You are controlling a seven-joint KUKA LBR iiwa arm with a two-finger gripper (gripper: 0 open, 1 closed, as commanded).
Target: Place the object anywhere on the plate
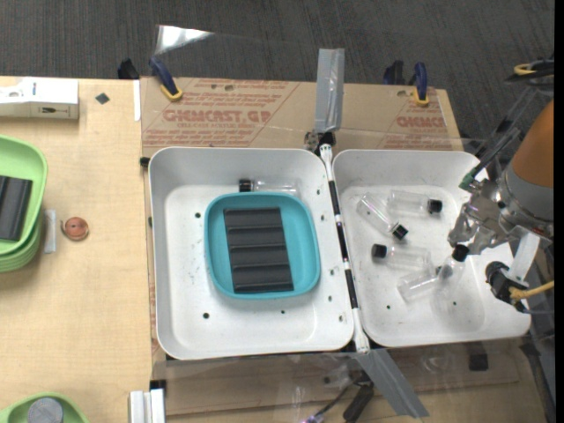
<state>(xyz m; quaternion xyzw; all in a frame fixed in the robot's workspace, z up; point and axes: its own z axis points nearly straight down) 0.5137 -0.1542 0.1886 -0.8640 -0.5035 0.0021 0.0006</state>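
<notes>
My gripper (460,252) hangs over the right bin (493,324), and I cannot tell its state. Clear vials (414,282) lie scattered left of it. The teal plate (308,236) sits in the left bin (176,307).

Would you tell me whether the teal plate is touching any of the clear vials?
Apart: the camera view shows the teal plate in the left bin, the clear vials in the right bin.

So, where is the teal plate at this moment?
In the camera view, the teal plate lies in the middle of the left white bin, with a clear vial just behind it.
</notes>
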